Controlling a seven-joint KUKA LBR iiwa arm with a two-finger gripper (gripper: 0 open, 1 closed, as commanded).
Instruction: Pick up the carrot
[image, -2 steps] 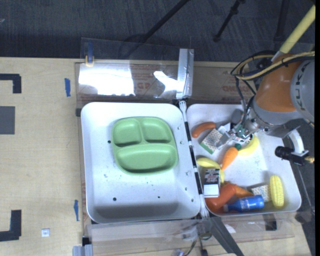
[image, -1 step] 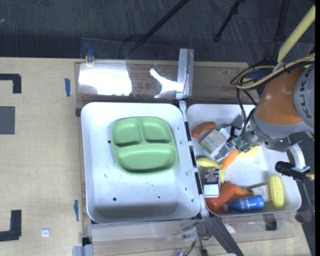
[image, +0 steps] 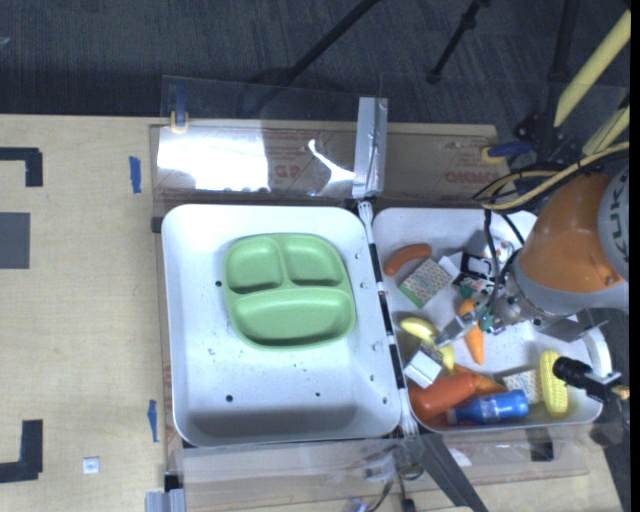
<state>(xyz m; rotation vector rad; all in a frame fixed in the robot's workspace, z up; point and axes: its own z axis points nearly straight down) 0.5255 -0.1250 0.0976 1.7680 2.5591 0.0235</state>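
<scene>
- Nearest me, a blue plastic bottle (image: 492, 408) lies on its side against the near wall of the right-hand shallow white bin (image: 517, 350).
- Touching that bottle on its left is a large orange-red rounded toy (image: 447, 392), possibly a pepper; the view is too coarse for me to be sure.
- A yellow plastic corn cob (image: 553, 382) lies just beside the bottle's right end.
- The small orange carrot with a green top (image: 476, 346) sits near the middle of the same bin, tip pointing toward me, between a yellow toy banana (image: 422, 332) and the corn cob.
- The two-finger gripper (image: 487, 312) hangs directly over the carrot's green end, very close to it or touching.
- I cannot tell from this angle whether the gripper is spread or pinching anything.
- Farther back in that bin lie a reddish-orange toy sausage (image: 408, 258) and a speckled square pad (image: 425, 281), just beside each other.
- The left-hand shallow white bin (image: 200, 400) holds a pale green divided plastic plate (image: 290, 288), well apart from the arm.
</scene>
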